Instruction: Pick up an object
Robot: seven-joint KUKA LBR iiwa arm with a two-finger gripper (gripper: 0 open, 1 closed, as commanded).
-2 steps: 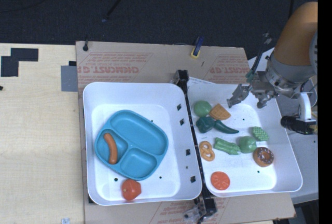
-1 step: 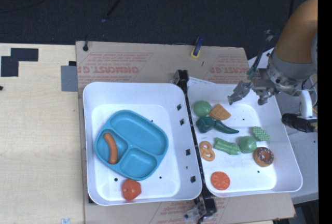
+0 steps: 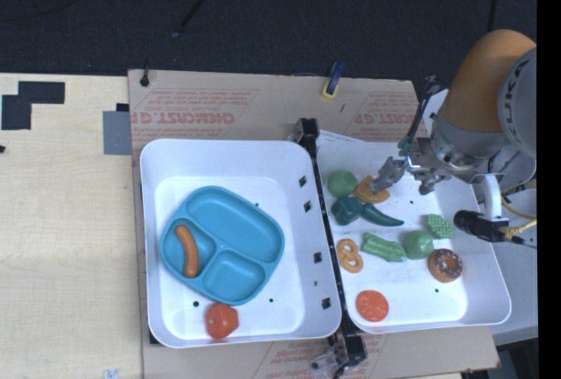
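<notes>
In the right bin [image 3: 491, 303], the gripper [image 3: 383, 178], fingers hard to judge, hangs over an orange piece [image 3: 372, 191], the dark green pepper [image 3: 361, 212] just lower-left.

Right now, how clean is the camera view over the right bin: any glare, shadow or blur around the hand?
Camera view: lighting is even, with no harsh glare on the right bin; the hand looks soft and slightly blurred, casting a faint shadow on the bin floor; the toys below, such as the pretzel and donut, read sharper; the background above the bench is dark.
</notes>
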